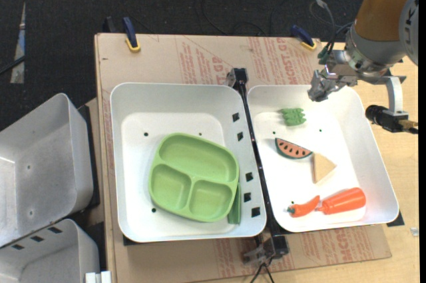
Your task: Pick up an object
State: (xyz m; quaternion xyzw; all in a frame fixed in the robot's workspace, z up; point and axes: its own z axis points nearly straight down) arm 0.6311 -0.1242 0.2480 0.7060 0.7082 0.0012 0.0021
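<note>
**Nothing lifted yet from the right bin**

So far the pick looks hardly begun. From where I stand the tool [319,90] hangs over the far rim of the right bin [378,162], and I cannot tell how it is set or whether anything is in it.

Taking the watermelon slice [293,148] as my mark: the small green toy [293,116] lies just beyond it and closest to the tool, the tan wedge [324,167] sits just beside it on the near right, and the orange carrot [331,202] lies well nearer to me. All four rest on the bin floor, so choosing, descending and gripping are, I judge, all left to do.

Left of the slice, across the divider, a green sectioned tray [194,176] sits in the left bin [126,162].

Red printing runs across the cardboard on the worktop [200,55], upside down to me and too faint to read.
</note>
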